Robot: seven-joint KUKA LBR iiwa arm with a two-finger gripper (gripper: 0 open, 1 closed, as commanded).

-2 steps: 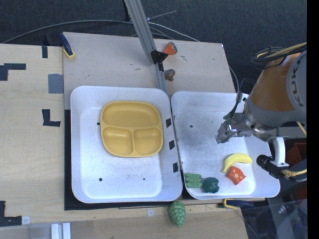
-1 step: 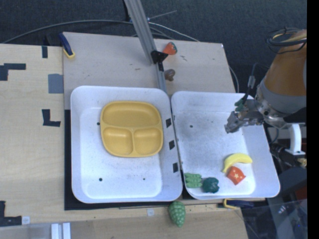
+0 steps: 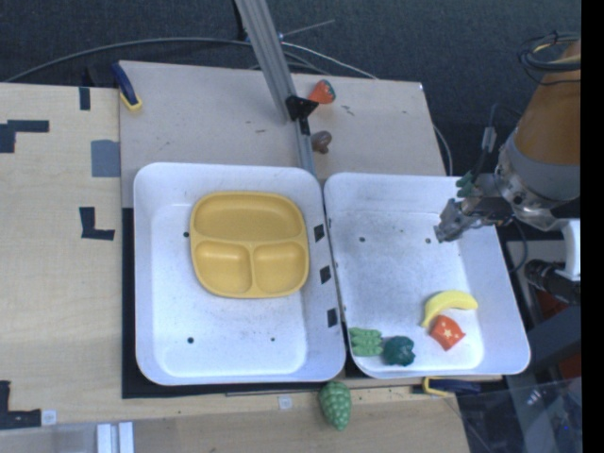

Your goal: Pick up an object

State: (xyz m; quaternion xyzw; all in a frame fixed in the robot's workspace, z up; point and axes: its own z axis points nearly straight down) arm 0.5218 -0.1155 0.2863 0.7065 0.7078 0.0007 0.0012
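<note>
The right bin (image 3: 396, 253) holds a yellow banana (image 3: 449, 303), a red strawberry-like piece (image 3: 447, 333), a light green piece (image 3: 365, 341) and a dark green broccoli-like piece (image 3: 399, 351), all near its front edge. My gripper (image 3: 451, 226) hangs over the bin's right rear part, well behind the banana. Nothing shows between its fingers.
A yellow divided plate (image 3: 250, 243) lies in the left bin (image 3: 160, 281). A green grape bunch (image 3: 335, 404) sits on the bench in front of the bins. A metal pole (image 3: 269, 50) slants up behind them, with a small red-and-green item (image 3: 323, 92) beside it.
</note>
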